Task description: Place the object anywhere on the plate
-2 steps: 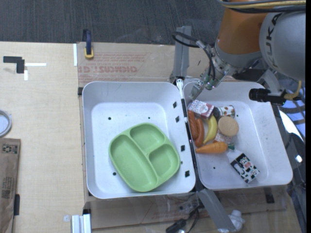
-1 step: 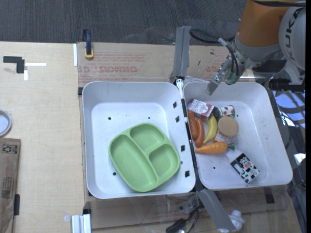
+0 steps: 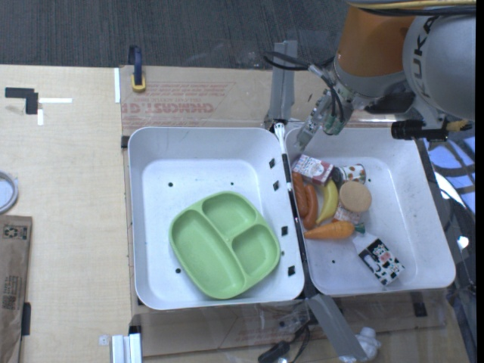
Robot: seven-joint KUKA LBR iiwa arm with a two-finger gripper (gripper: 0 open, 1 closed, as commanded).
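Camera view: grey arm's jaws (image 3: 324, 121) hang over the far-left corner of the right white bin (image 3: 423, 278); cannot tell whether they are open or closed, and nothing shows between them. Food items — orange carrot (image 3: 330, 231), yellow banana (image 3: 329, 200), others — lie piled just nearer the camera than the jaws. Target pale-green three-compartment plastic plate (image 3: 224, 243) sits in the left white bin (image 3: 147, 203), leftward and nearer; carrot's long axis runs left-right.

My green three-compartment plastic plate (image 3: 224, 243) lies in the left shallow white bin (image 3: 144, 203). In the right shallow white bin (image 3: 423, 271), toy foods cluster (image 3: 330, 195) sits at its left side, beside the divider.
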